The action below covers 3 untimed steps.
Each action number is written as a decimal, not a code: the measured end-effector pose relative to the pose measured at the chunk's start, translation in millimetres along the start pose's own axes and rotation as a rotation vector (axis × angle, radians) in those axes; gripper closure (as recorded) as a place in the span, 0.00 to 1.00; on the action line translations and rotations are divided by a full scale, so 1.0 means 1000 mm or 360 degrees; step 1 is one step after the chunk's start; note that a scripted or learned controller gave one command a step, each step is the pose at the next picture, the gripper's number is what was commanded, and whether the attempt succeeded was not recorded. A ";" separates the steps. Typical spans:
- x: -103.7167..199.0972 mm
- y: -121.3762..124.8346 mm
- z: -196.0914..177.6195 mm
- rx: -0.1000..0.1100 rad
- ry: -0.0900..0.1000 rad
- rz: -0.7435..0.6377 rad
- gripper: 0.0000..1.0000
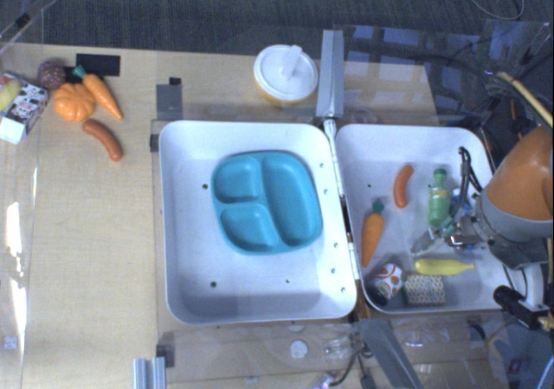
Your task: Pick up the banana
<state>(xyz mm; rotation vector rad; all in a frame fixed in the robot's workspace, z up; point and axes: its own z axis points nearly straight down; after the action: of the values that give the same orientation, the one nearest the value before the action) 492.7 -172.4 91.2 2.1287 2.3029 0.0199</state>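
arm reaches in low, tool (440,237) just above the banana (443,267).

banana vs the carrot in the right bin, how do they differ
The banana is yellow all over; the carrot is orange with a green top. The banana lies roughly across the bin, along its near edge, while the carrot lies lengthwise, close to the bin's left wall. The banana sits just below the pincer; the carrot lies farther left of it. Both are long, slim toy foods lying flat in the right bin.
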 end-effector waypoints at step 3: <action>0.046 0.071 0.003 -0.0003 -0.0014 -0.0488 0.00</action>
<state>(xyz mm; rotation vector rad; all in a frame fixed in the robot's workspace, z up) 559.6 -121.0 89.7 1.7467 2.5930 0.0117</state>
